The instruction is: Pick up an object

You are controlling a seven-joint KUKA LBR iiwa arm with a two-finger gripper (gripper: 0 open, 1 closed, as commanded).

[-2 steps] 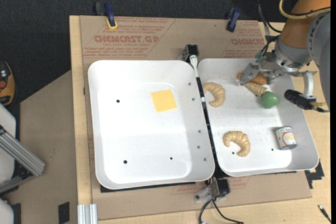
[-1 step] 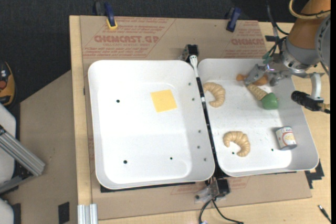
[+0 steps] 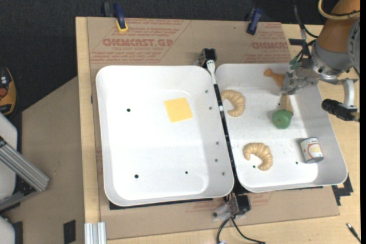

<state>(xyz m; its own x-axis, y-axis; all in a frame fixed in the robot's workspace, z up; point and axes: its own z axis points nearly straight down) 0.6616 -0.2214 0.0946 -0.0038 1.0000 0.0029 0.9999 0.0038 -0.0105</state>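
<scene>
We see the gripper poised low at the right bin's far edge, just above a brown-stemmed green toy, likely the pick target; finger opening cannot be told

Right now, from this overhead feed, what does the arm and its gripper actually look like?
The arm is grey metal with a rounded orange band above the wrist. Below the band is a silvery ring-shaped flange, then a small grey metal gripper. A black cable runs down along the arm from above, and a dark bracket-like part sticks out beside it. No markings are readable at this size.
</scene>
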